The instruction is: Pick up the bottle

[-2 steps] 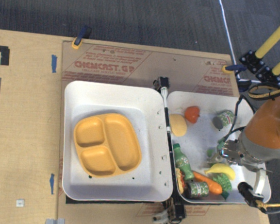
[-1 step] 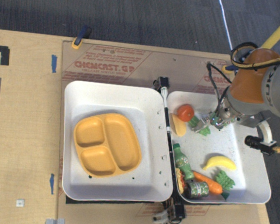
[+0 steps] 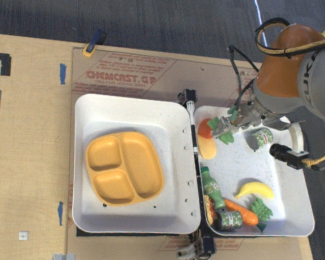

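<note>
From above, 2 white bins sit side by side on a cardboard-covered bench. The left bin (image 3: 90, 120) holds a yellow divided plate (image 3: 125, 167) with 3 compartments, lying flat near the bin's middle. The right bin (image 3: 296, 215) holds the clutter. The green bottle (image 3: 212, 191) lies on its side along that bin's left wall, its narrow neck pointing up the picture and its body running down toward the near corner. Just below it lies a small can (image 3: 230, 219) with a green label, touching an orange carrot (image 3: 242, 212) whose green leafy top (image 3: 262, 210) points toward the bin's right side. A yellow banana (image 3: 254, 190) lies just above the carrot. At the far left corner of this bin a red and orange piece (image 3: 206, 129) rests above a pale yellow oval piece (image 3: 208, 148). The arm (image 3: 293, 59) reaches in from the right, and its gripper (image 3: 229, 122) hangs over the far end of the right bin, well apart from the bottle, right by a small green leafy piece (image 3: 226, 137). A second can (image 3: 260, 138) lies just right of the gripper. How far apart the gripper's tips stand cannot be told, and nothing shows between them.
</note>
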Robot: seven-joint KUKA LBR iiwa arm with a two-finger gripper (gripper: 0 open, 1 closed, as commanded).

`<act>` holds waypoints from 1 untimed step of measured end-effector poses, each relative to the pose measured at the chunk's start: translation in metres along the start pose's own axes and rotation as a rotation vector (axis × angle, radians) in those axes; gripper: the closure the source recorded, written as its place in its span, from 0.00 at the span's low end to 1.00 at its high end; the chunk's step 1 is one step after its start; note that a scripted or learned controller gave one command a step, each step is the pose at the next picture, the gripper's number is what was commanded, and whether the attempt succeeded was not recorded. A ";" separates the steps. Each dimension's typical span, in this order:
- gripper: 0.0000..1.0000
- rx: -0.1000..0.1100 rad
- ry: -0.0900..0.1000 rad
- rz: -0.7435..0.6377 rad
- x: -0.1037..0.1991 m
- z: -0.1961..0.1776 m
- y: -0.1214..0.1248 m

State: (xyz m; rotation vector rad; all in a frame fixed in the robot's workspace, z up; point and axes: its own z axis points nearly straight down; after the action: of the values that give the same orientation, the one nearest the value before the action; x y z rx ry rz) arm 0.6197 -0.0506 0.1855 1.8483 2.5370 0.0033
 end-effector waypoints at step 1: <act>1.00 0.006 0.002 0.195 0.081 0.001 -0.008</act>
State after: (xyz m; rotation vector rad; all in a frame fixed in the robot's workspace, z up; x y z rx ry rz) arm 0.5871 0.0243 0.1846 2.0899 2.3489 -0.0015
